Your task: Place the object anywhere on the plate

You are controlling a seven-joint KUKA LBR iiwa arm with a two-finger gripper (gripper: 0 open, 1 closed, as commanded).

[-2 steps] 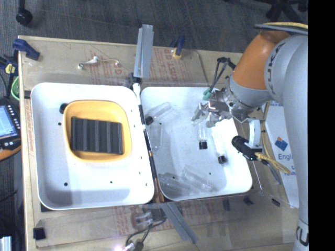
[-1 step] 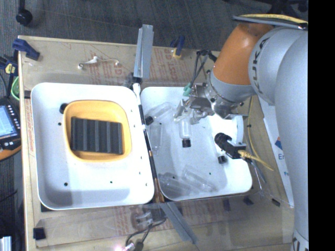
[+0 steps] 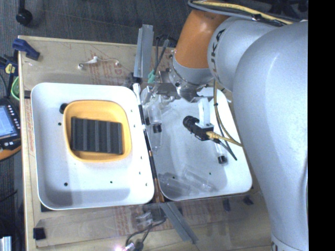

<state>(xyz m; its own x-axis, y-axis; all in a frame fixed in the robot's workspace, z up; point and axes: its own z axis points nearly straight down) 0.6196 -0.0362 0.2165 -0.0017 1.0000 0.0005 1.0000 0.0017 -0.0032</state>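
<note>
L bin (image 3: 47, 187): holds yellow plate (image 3: 97, 110) w/ dark ribbed block (image 3: 97, 136) on it.
R bin (image 3: 238, 179): clear plastic object (image 3: 186, 182) near front wall.
Gripper (image 3: 152, 111): at R bin's back-left corner; grip can't tell.

The arm (image 3: 261, 88) is bulky, smooth and light grey, with a rounded orange band (image 3: 196, 38) above the wrist. Dark lettering (partly cut off by the curve) runs beside the band. A metallic flange sits below it, with thin cables (image 3: 227, 135) trailing alongside.
</note>
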